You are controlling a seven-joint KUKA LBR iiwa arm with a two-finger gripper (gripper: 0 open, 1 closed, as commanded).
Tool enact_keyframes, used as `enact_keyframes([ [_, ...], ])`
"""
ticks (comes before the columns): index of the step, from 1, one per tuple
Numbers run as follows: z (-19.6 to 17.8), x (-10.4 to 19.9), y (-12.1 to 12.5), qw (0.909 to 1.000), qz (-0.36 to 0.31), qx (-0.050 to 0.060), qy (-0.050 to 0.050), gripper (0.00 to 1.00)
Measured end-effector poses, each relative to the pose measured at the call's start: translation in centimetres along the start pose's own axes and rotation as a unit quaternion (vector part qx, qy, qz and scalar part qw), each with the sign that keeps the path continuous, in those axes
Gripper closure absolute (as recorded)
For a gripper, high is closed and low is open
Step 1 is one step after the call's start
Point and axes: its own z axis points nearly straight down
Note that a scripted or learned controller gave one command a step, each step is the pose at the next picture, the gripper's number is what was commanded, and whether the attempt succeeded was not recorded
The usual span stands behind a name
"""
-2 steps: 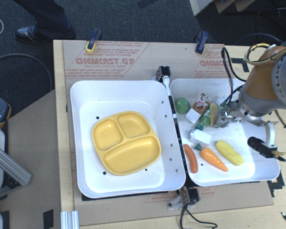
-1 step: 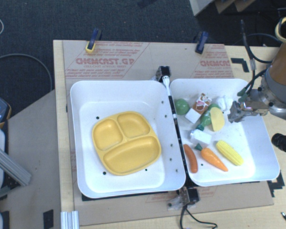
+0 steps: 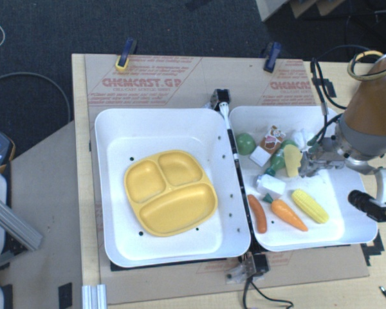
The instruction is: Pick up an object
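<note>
At the right of the frame the gripper (image 3: 307, 164) is down among the toys in the right bin (image 3: 321, 235), beside a yellow piece (image 3: 291, 160), seemingly reaching to grasp; whether it's spread I cannot tell, and next it must close and lift.

One camera watches me, fixed above the worktop (image 3: 180, 76) and looking down at a slant. It stands far enough back to take in both bins whole — the left bin (image 3: 109, 134) near the middle of its view, the right bin (image 3: 347, 234) toward the right side — with dark floor showing beyond the worktop's far edge and along its left. The far edge lies toward the top of the view, the near edge toward the bottom. My arm (image 3: 370, 108) comes in from the right side, cut off by the view's edge.
</note>
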Motion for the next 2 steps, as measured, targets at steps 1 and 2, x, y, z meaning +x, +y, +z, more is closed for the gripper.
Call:
enact_keyframes([
  [1,7.8,-4.7,3.5,1.0,0.0,-0.003,-0.001,1.0],
  [2,-8.5,-1.8,-6.2,1.0,-0.001,-0.005,-0.001,1.0],
])
